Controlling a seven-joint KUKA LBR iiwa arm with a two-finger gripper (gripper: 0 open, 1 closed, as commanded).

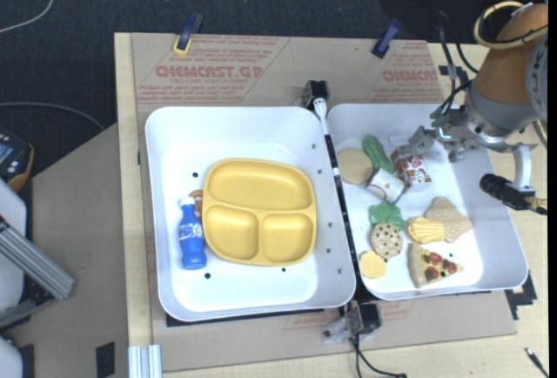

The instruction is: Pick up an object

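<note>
Camera view: jaws point(424, 144) (grip impossible to tell) above right bin point(513, 259), near red-and-white packet point(412, 170).

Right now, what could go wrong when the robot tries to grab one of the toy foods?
The toys in the right bin lie crowded together, so the gripper might catch two at once, such as the green pickle and the small packet beside it. It might also knock things about: flat pieces like the pizza slice and the cookie could slide away instead of lifting.
</note>
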